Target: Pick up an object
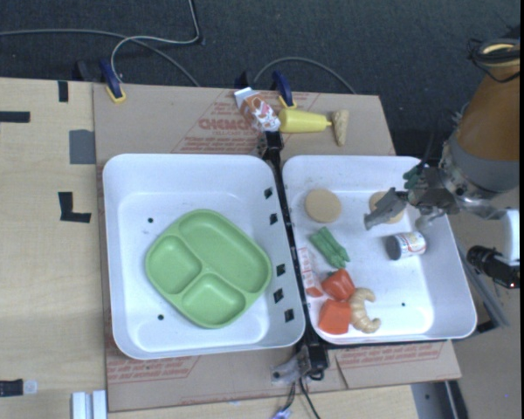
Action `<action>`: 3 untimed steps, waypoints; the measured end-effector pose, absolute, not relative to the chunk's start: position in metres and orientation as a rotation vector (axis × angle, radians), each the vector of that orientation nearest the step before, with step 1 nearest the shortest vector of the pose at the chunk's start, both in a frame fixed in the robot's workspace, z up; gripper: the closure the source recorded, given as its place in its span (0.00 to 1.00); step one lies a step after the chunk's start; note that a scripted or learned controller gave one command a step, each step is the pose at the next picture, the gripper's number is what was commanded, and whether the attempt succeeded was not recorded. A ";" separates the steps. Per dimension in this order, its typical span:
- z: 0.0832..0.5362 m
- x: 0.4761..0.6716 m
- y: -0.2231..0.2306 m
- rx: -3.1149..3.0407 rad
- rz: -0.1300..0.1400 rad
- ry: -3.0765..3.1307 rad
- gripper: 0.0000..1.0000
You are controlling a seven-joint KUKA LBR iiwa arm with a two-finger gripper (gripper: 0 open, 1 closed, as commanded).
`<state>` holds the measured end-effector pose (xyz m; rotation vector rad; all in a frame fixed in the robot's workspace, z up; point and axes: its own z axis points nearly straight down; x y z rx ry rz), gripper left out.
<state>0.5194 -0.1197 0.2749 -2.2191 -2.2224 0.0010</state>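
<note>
The right bin (437,317) holds several small objects. A round tan bun (323,206) lies near its back left, with a green bean-like piece (330,247) just in front of it. A red pepper (337,284), an orange block (334,319) and a tan curled pastry (367,311) cluster at the front. A small can (407,245) lies on its side towards the right. My gripper (395,211) hangs over the back right part of this bin, just behind the can. A small tan piece (385,201) shows right at its tip; whether it is held is unclear.
The left bin (127,190) carries a green divided plate (208,269). Behind the bins, on the cardboard, lie a yellow toy (301,122), a small printed packet (258,107) and a tan piece (339,127). Cables run over the dark floor at the back.
</note>
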 end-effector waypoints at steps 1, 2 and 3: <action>0.183 0.575 -0.092 -2.218 0.003 -2.221 0.00; 0.086 0.583 -0.099 -2.221 -0.002 -2.225 0.00; 0.096 0.583 -0.100 -2.223 -0.001 -2.226 1.00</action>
